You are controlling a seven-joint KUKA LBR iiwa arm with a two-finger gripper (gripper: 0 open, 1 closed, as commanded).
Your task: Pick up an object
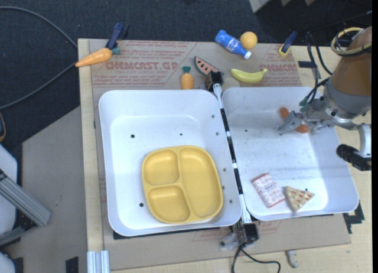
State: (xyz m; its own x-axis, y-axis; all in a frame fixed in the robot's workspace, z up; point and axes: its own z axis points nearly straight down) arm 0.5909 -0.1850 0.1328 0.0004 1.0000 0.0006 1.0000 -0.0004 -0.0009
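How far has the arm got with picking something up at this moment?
Done: the gripper is down inside the right bin, beside a small orange piece. In hand: nothing visibly gripped or lifted. Left: closing on an item and raising it; the red packet and pizza slice lie untouched near the bin's front.

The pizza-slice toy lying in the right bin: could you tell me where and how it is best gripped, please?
Probably across the narrow pointed half of the tan, triangular pizza-slice toy, coming straight down from above. It lies flat on the floor of the right white bin, and the small red-and-white packet crowds its left side.
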